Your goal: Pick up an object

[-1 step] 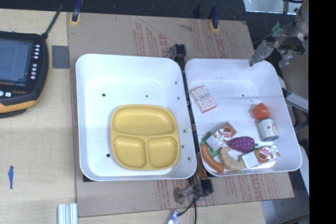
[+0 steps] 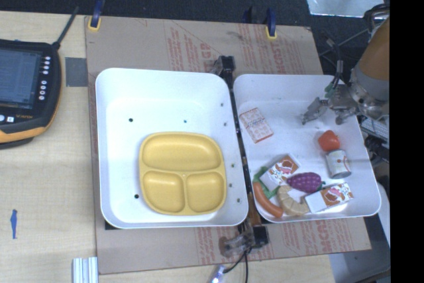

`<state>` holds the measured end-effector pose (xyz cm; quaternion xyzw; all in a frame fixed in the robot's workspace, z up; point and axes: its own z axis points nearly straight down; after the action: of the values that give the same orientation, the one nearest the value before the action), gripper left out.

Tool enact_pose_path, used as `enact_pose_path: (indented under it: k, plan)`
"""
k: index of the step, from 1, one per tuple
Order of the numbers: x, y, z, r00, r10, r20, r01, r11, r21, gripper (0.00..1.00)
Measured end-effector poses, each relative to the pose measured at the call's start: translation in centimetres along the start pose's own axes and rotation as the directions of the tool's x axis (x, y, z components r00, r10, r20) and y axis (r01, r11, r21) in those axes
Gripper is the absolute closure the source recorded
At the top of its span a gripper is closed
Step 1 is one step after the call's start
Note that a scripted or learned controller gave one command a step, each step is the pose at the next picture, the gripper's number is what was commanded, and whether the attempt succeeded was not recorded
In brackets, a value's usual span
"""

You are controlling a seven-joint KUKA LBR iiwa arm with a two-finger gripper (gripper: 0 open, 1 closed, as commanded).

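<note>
My gripper [image 2: 323, 116] hangs over the back right part of the right bin [image 2: 291, 93], fingers spread open and nothing between them. A small red ball-like object [image 2: 328, 140] lies just below and in front of it, apart from the fingers. In front of that sits a small grey and red can [image 2: 338, 164]. A pink patterned packet [image 2: 256, 124] lies to the gripper's left. Purple grapes [image 2: 305, 181], two printed cards [image 2: 281, 171] [image 2: 336, 194], an orange sausage-like toy [image 2: 265, 201] and a beige piece [image 2: 291, 201] crowd the front of the bin.
The left bin [image 2: 112, 142] holds a yellow three-compartment tray [image 2: 183, 172]. A tablet-like pendant with an orange rim [image 2: 23, 86] rests on the bench at far left. Clamps [image 2: 270, 22] hold the cardboard underlay at the back.
</note>
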<state>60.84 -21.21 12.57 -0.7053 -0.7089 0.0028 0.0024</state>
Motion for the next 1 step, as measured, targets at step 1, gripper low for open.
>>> enact_pose_path:
  k: [1]
  plan:
    - [0.06, -3.83, 2.94, 1.0, -0.001, 0.0, 0.001, 1.0, -0.002, 0.0]
